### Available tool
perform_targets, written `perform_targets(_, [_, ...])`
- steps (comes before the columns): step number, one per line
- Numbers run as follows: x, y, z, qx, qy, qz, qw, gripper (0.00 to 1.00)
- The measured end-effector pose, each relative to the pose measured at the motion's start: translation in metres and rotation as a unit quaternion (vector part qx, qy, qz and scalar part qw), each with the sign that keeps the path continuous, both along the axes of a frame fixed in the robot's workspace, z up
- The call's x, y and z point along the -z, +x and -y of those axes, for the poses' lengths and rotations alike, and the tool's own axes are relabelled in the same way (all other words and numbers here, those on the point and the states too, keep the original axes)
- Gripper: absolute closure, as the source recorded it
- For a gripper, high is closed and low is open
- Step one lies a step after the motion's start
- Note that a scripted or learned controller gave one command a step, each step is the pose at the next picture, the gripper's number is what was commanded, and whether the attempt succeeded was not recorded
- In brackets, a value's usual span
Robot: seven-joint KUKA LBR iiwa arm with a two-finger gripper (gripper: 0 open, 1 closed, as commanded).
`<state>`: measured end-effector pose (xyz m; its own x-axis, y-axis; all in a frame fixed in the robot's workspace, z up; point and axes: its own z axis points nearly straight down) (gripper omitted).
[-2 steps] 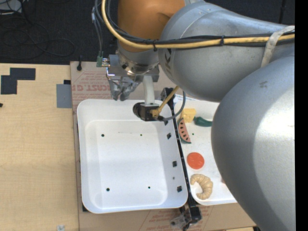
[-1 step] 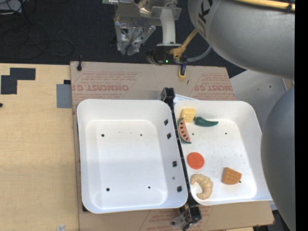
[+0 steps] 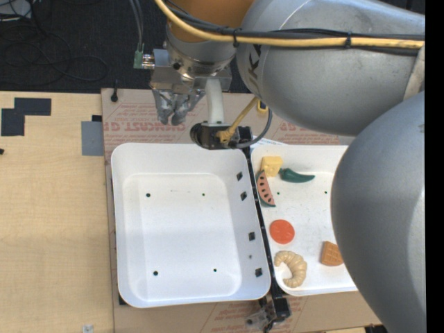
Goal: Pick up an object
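Camera view puts my tool above the left bin's far rim, fingers nearly together, holding nothing. I'd swing right to the right bin, targeting the red disc.

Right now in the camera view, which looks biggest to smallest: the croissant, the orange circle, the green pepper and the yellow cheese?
1. Croissant, clearly the biggest.
2. Orange circle and green pepper: too alike to rank, one round, one long and thin.
3. Yellow cheese looks smallest, but only slightly.
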<state>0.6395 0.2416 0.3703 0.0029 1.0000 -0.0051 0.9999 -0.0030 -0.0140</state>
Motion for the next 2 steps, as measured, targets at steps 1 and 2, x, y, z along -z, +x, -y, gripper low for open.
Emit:
perform_targets(1, [-0.179,-0.013,-0.001,-0.003,0.0049,0.014,0.9999,1.0])
perform_targets(2, [-0.03,-0.023,0.0,0.0,-0.001,-0.002,1.0,1.0])
